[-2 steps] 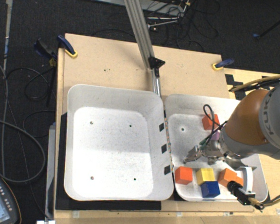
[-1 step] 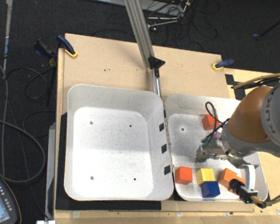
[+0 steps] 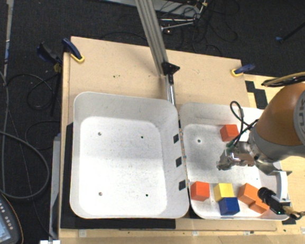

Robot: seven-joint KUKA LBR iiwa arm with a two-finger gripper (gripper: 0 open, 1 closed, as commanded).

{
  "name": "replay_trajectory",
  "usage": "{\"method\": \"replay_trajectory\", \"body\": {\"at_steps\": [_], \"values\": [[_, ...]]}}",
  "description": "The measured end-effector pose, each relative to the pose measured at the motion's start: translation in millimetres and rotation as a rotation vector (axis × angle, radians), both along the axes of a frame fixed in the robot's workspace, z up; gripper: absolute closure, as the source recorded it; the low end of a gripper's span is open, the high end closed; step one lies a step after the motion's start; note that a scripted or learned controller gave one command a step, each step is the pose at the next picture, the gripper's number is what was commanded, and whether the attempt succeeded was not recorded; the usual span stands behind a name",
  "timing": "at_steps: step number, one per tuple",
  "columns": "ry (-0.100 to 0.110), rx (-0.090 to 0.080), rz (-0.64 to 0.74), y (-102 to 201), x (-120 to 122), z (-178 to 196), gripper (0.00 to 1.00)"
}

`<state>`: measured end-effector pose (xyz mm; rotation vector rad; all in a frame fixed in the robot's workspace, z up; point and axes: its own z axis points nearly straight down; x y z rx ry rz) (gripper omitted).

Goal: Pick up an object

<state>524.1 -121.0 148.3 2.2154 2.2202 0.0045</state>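
My gripper (image 3: 226,161) hangs over the middle of the right bin (image 3: 203,144), pointing down at the bin floor with nothing visibly between its fingers. An orange block (image 3: 228,132) lies just up and behind it. Along the bin's front edge sit an orange cube (image 3: 200,190), a yellow cube (image 3: 223,191), a blue cube (image 3: 229,206) and two more orange blocks (image 3: 250,195) at the right. The arm's orange band and grey wrist cover the bin's right side.
The left bin (image 3: 87,139) lies beside the right one, joined along a central rim with black clips. A slanted metal pole (image 3: 154,39) crosses the bench top behind the bins. Cables hang by the wrist.
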Motion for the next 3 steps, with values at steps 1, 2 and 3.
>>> {"method": "replay_trajectory", "body": {"at_steps": [1,2,3], "values": [[-0.002,0.0,0.001,0,4,64,1.0],[-0.001,-0.001,0.001,-2,5,107,1.0],[0.002,0.002,0.006,42,32,111,1.0]]}}
